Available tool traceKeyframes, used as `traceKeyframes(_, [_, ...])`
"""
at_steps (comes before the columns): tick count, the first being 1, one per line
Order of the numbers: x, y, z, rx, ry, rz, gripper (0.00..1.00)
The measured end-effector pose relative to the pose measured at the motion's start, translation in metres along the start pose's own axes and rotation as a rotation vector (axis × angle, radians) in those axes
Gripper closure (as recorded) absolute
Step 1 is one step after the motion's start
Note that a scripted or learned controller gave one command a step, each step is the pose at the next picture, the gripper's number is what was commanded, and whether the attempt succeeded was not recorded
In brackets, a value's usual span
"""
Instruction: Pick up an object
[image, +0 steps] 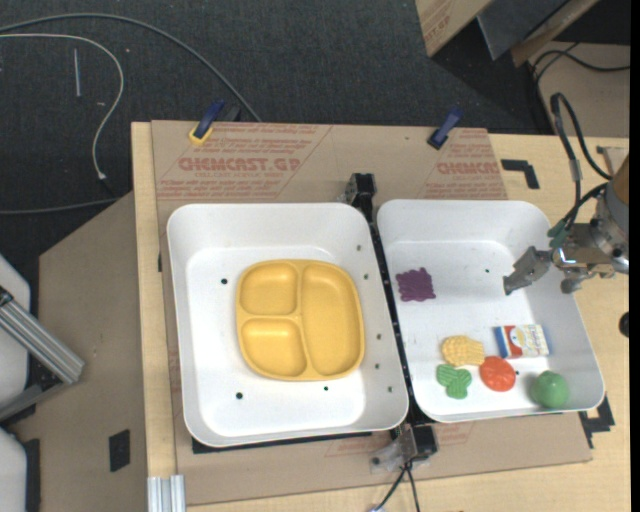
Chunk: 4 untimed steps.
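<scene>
Beneath me a tan cardboard-covered bench top (300, 150) printed with red lettering, pinned at its far edge by a blue-and-yellow clamp (207, 121) and a blue clamp (444, 129), stands on dark grey carpet floor (300, 60) where a thin white cable (100, 110) loops, brown cardboard boxes (460, 20) beyond.

We saw two white bins (200, 250). The left one held a yellow divided plate (300, 318). The right held a purple piece (415, 285), a yellow waffle-patterned piece (462, 350), a green piece (453, 380), a red-orange piece (497, 374), a green ball (548, 389) and a blue, white and red carton (520, 341).
</scene>
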<state>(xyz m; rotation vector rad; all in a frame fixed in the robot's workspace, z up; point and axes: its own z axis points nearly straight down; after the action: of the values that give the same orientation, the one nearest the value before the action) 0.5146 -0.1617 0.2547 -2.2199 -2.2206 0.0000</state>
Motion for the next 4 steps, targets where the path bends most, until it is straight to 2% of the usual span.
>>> traceKeyframes(1, [0.005, 0.010, 0.051, 0.003, 0.001, 0.000, 0.00])
traceKeyframes(2, [-0.003, 0.012, 0.110, 0.004, 0.001, 0.001, 0.00])
traceKeyframes(3, [0.001, 0.015, 0.154, 0.005, 0.002, 0.000, 0.00])
traceKeyframes(4, [0.001, 0.017, 0.140, -0.001, 0.001, 0.001, 1.00])
